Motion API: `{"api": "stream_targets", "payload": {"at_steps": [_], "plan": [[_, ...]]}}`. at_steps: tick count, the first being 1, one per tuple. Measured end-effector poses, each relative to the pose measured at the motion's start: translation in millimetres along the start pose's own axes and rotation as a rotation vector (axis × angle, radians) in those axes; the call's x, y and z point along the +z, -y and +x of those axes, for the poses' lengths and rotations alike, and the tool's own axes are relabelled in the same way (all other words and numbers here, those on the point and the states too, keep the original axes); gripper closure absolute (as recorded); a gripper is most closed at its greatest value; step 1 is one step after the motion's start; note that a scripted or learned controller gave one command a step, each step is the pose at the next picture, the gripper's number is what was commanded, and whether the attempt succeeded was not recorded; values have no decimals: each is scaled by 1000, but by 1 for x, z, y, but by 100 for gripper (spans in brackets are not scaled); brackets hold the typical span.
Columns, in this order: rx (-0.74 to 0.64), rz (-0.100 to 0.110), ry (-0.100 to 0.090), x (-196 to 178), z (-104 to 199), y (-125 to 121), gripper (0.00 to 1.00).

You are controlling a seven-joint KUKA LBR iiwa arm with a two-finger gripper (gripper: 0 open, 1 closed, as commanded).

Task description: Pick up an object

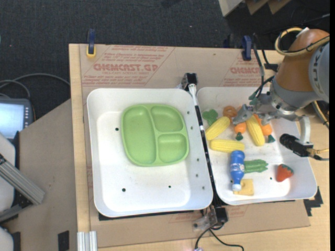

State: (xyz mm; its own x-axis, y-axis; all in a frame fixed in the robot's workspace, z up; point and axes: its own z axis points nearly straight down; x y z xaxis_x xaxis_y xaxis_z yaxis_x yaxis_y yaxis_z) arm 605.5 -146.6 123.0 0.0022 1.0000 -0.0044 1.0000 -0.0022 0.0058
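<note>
Down in the right-hand shallow white bin (301,190), the gripper (255,114) hangs low over a cluster of toy food, at the end of the grey arm (298,82) with its orange band. Whether it is apart or together cannot be told, since the wrist and the toys crowd around it. Directly beneath and just beside the gripper lies a yellow plastic corn cob (256,131), tilted, with orange carrot-like pieces (240,127) touching it on the side nearer the other bin and another orange bit (267,130) on the opposite side. A small round orange plastic piece (229,111) sits near the gripper, toward the bin divider. Further that way rest a second yellow corn cob (218,128) and a green plastic leafy piece (210,116). Nearer the camera than the gripper, a third yellow corn cob (226,146) lies flat, and beyond it a blue plastic bottle with a white cap (236,169) lies beside a green plastic vegetable (255,166) and a tan block (246,187). A red plastic strawberry (283,173) sits apart toward the near corner of the bin. Well away from the gripper, the left-hand white bin (104,156) holds a light green divided plastic tray (155,134). Both bins rest on the bench (131,64), covered in brown printed paper.
</note>
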Motion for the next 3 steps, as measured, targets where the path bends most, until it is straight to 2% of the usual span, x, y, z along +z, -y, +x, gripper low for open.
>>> {"api": "stream_targets", "payload": {"at_steps": [1, 2, 3], "plan": [[-3, 12, -6, 41, 11, -1, 0], [-1, 7, -5, 28, 10, -2, 100], [-8, 8, -9, -67, 79, 64, 100]]}}
